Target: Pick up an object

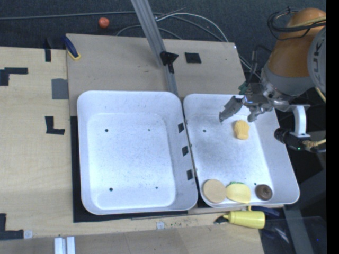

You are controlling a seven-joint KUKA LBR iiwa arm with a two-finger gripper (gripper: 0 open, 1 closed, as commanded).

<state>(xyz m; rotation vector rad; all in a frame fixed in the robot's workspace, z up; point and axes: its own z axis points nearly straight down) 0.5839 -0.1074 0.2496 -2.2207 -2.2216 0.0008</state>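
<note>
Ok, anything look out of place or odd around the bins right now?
One thing: a yellow bottle lies on its side outside the right bin, just past its near rim. A small orange ball sits alone beyond the board. The yellow piece below the end effector looks normal.

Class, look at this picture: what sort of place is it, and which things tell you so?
Probably a robot test bench in a lab: a robot arm reaches over two white bins, with loose cables behind.

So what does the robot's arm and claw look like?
The arm is chunky and rounded, grey with a shiny orange band near the wrist. Black cables loop over its top. The claw is small, dark metal, with two thin fingers.
</note>
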